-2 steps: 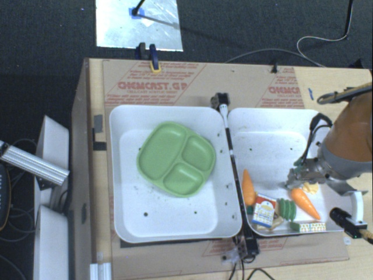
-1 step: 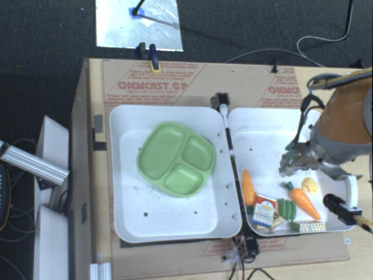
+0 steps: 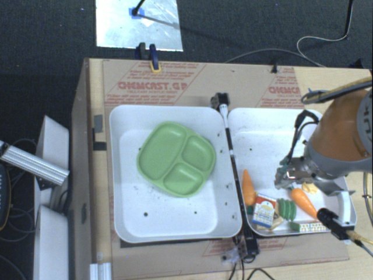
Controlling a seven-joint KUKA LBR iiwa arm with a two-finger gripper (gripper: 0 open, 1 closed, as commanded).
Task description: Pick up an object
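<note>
Bench (image 3: 175, 83) carries two white bins (image 3: 131, 214); dark carpet (image 3: 41, 39) around; tool (image 3: 289, 177) finger state unclear.

Two white bins side by side: left bin (image 3: 125, 214), right bin (image 3: 262, 121). Foil sheet (image 3: 139, 16) on floor at 12 o'clock; blue-yellow clamp (image 3: 152, 57) on bench edge just below.

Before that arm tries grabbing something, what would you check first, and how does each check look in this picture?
1. Objects available in the right bin: ok, two carrots, a small carton and a green item.
2. Gripper over that bin: ok.
3. Finger opening: cannot tell.
4. Anything held: cannot tell.
5. Objects spaced for a clean grasp: not ok, they crowd the near edge.
6. Green plate clear of the work: ok, left bin.
</note>
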